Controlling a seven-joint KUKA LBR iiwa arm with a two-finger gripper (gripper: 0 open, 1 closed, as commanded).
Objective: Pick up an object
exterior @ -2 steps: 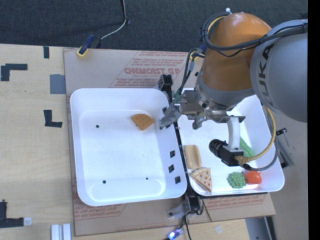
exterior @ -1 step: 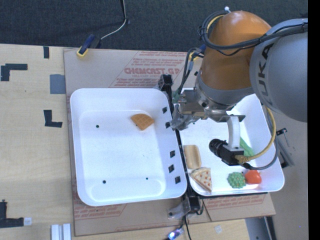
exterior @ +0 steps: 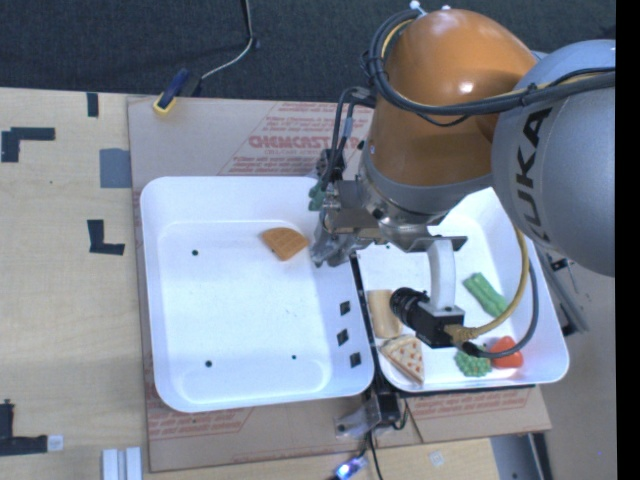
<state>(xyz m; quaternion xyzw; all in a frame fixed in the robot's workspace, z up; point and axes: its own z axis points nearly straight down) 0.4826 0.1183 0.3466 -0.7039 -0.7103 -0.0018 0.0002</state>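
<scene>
Honestly, nothing's picked up yet: pincer [exterior: 330, 253] sits mid-frame by the orange wedge [exterior: 284, 242] in the left bin [exterior: 160, 203]; can't tell its state.

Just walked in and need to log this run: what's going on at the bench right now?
A KUKA arm reaches in from the right, its end effector low over the divide between the two white bins. Just beside it, an orange waffle-like piece lies in the left bin. The right bin holds several small items, including a green piece and a sandwich-like wedge. No grasp is visible.
</scene>
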